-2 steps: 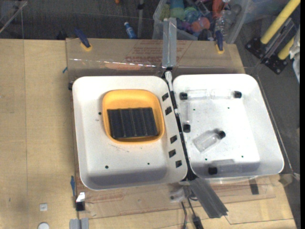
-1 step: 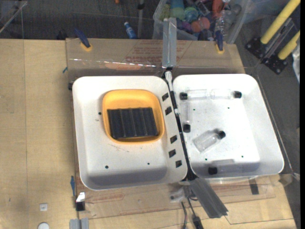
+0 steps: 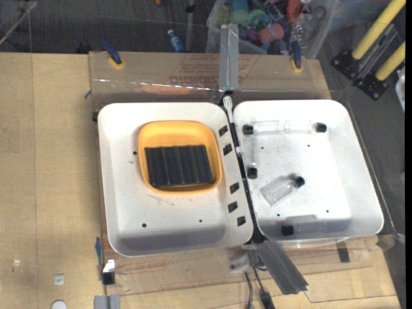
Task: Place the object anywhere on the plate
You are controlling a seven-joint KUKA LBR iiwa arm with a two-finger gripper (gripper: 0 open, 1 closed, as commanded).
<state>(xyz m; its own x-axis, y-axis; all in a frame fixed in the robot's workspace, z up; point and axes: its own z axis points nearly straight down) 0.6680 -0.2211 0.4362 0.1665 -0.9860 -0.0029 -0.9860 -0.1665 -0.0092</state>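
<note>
An orange-yellow plate (image 3: 149, 136) sits in the left bin (image 3: 122, 217), and a black ribbed rectangular object (image 3: 179, 166) lies flat on its middle. In the right bin (image 3: 360, 198) lie clear plastic bottles with black caps: one long one (image 3: 283, 128) along the far wall, one small one (image 3: 280, 188) tilted near the middle, and another (image 3: 302, 226) at the near edge.
A metal divider (image 3: 228, 69) rises behind the seam between the two bins. A tub of colourful toys (image 3: 270, 11) stands at the back, with yellow padded bars (image 3: 383, 24) at the far right. Bare wooden bench (image 3: 45, 172) lies left of the bins.
</note>
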